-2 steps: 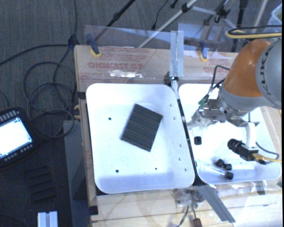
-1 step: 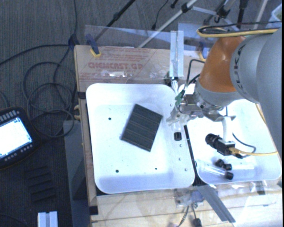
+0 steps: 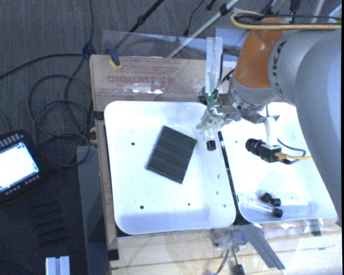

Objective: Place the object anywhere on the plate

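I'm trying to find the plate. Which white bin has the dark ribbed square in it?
The left bin. The dark ribbed plate lies flat in its middle.

You have open floor around the dark ribbed rectangular plate [image 3: 172, 154] in the left white bin [image 3: 126, 211]; the grey arm [image 3: 298, 56] overhangs the divider.

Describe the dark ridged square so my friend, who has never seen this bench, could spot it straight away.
Start at the left white bin, the one farther from the grey arm. Near its middle lies the dark plate, a flat charcoal square with fine parallel ridges, turned at a slant. It is far larger than the small black piece by the gripper to its right.
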